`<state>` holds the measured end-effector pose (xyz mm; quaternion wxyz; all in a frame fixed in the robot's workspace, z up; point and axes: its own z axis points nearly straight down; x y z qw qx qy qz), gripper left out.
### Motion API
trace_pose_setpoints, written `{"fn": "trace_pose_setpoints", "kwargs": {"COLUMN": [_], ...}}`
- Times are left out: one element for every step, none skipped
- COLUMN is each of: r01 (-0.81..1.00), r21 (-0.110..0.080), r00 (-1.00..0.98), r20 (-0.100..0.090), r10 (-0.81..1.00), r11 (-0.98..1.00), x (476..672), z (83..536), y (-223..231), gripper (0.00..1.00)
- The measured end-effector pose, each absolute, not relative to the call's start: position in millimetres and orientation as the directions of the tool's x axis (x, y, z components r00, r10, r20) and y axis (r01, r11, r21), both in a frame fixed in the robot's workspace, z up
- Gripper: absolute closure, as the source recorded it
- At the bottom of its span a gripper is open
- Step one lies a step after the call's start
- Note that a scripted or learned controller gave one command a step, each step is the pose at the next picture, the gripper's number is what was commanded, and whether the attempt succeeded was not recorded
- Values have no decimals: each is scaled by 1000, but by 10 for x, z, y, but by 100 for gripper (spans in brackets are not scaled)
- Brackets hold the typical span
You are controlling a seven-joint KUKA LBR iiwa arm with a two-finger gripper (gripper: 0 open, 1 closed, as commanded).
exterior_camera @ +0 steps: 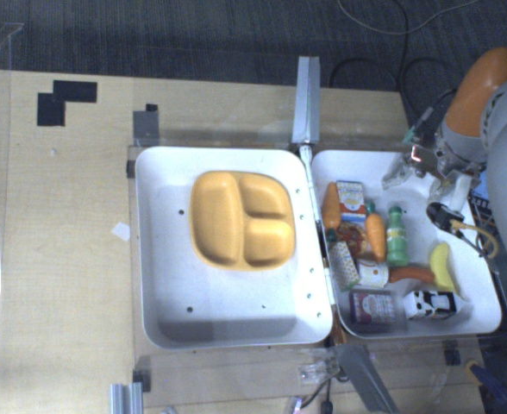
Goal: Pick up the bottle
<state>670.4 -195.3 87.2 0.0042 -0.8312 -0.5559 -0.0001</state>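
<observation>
Green bottle (397, 235) upright in right bin (493, 310); tool (416, 169) blurred, state unclear

I read this as a robotics lab: a plywood bench (55, 257) carrying two white bins (163, 317) held by metal brackets (306, 102), loose cables (409, 11) (trailing over dark carpet (150, 15)), black markers (64, 100) stuck on top.

Even overhead light, soft shadow along the left bin (163, 257) floor's near edge, slightly grainy — mild blur at frame edges
</observation>
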Motion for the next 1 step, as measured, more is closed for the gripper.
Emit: {"fn": "trace_pose_setpoints", "kwargs": {"r01": [856], "r21": [5], "r00": [516], "r20": [2], "r10": [856], "r11": [-516], "x": [6252], "z": [869], "y": [-1807], "gripper": [0]}}
